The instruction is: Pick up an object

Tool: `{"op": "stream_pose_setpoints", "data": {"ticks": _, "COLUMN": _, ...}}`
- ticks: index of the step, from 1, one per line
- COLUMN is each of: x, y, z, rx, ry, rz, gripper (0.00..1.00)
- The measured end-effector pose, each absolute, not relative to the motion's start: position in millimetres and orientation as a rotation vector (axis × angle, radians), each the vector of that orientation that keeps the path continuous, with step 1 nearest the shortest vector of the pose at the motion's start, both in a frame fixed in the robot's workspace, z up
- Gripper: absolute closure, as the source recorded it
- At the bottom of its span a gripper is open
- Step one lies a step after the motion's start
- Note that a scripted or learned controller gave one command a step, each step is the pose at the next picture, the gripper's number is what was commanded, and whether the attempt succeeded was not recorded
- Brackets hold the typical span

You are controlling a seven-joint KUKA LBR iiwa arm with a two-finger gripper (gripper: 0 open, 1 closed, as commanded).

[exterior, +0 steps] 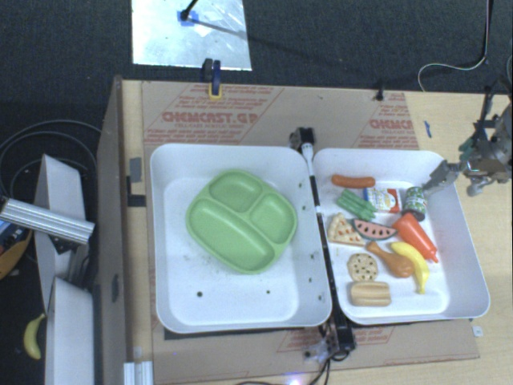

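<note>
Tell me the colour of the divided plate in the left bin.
Light green divided plate, seen clearly in the camera view.

Even, bright overhead light, glare on the foil sheet (191,21), slightly soft focus.

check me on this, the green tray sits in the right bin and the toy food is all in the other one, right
Not quite. The camera view shows the green tray in the left bin, not the right. The toy food is indeed all in the other one, the right bin.
</note>
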State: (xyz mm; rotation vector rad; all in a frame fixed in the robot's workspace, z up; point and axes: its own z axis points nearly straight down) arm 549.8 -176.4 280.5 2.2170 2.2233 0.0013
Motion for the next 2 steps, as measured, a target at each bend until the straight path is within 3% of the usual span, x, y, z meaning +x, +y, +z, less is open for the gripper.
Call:
{"op": "stream_pose_setpoints", "data": {"ticks": 1, "x": 550.7, "y": -208, "z": 148, "rx": 2.224, "ry": 2.222, "rz": -0.003, "gripper": 0.00}}
{"op": "stream_pose_setpoints", "data": {"ticks": 2, "x": 611.7, "y": -163, "z": 99, "rx": 2.215, "ry": 2.218, "rz": 0.005, "gripper": 0.00}}
